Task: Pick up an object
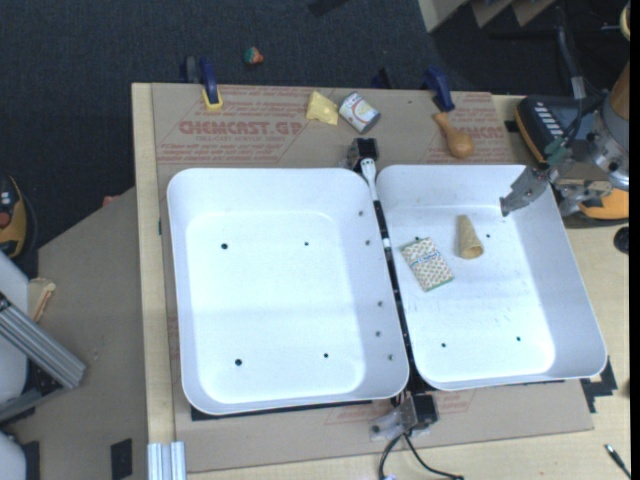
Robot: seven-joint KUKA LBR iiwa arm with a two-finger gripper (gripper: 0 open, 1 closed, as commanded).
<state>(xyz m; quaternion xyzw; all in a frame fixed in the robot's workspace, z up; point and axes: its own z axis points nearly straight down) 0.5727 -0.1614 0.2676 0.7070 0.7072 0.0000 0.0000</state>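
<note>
Nearest the camera, the two shallow white plastic bins sit side by side on the brown board, the left bin (200, 268) beside the right bin (560, 298). In the right bin a small flat packet with a pale dotted pattern (427, 264) lies tilted near the divider, and just beyond it, close but apart, rests a tan cone-shaped piece (469, 237). Above that bin's far right corner hangs the grey two-finger gripper (516, 198), clear of both items and carrying nothing; whether it is spread or closed cannot be told. Farther back on the board lie a yellow wedge (321, 108), a small white box (359, 112) and a brown wooden pear-shaped piece (455, 136).
</note>
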